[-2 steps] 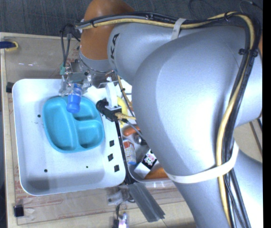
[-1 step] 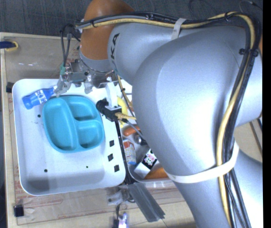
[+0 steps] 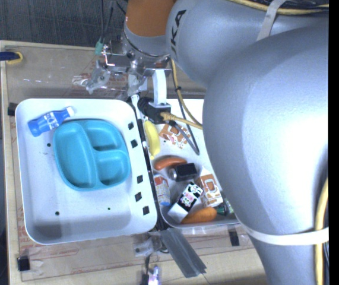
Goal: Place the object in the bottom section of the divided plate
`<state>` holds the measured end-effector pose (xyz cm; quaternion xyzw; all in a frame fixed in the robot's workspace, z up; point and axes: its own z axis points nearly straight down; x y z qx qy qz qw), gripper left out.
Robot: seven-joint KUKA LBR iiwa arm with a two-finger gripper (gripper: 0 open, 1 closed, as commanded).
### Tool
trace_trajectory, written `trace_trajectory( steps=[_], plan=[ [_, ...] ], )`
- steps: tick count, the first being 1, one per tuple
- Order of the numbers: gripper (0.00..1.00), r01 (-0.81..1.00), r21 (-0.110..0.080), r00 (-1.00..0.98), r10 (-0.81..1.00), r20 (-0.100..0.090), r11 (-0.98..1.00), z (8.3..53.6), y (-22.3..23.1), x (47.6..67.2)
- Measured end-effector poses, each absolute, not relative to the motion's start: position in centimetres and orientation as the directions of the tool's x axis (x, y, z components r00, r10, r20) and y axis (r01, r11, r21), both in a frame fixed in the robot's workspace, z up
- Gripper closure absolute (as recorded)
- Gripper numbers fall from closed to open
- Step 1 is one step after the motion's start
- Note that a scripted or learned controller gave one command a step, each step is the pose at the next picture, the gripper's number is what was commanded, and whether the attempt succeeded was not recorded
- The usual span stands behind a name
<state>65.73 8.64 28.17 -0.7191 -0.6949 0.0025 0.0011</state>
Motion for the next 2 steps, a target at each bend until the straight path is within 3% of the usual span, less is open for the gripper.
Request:
trace_trajectory(
  steps=[1, 2],
  plan=[
    [0.00, 0.996, -0.009, 0.085, 0.996, -0.004, -0.085, 9.8, 9.8, 62.0],
    [0.00, 0.955, 0.013, 0.297, 0.955, -0.002, -0.297, 9.4, 17.8, 57.7]
  ],
)
